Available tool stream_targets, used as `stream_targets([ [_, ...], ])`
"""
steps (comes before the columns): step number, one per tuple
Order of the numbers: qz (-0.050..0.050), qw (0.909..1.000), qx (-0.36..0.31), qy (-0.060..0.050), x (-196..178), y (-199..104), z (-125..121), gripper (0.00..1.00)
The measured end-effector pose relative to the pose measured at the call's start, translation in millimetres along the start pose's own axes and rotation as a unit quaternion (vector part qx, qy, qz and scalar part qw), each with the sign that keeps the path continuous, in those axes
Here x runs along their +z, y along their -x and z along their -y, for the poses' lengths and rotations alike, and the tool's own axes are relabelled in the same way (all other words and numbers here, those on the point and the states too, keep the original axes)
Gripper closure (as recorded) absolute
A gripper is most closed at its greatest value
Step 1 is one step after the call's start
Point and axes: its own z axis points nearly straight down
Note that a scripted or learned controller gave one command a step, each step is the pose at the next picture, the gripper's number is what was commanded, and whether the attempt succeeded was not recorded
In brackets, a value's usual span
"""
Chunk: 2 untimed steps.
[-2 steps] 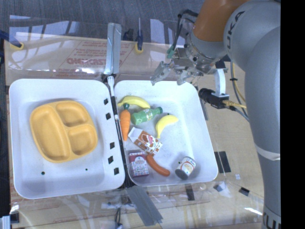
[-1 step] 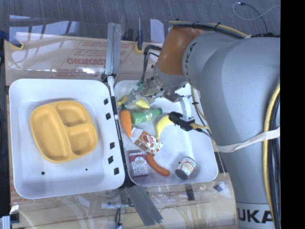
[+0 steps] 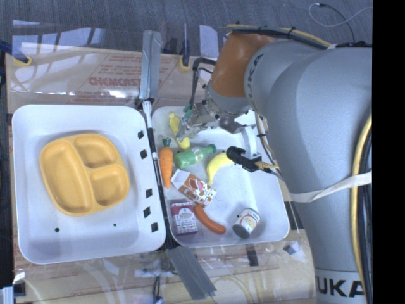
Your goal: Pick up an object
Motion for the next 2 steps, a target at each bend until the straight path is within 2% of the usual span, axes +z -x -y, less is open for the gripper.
stream_targets([
  [1,0.001,0.9993,0.038,0.003,-78.5,-45.0,-7.0,1.0],
  [2,0.001,0.9997,0.024,0.002,-76.9,-118.2,25.0,1.0],
])
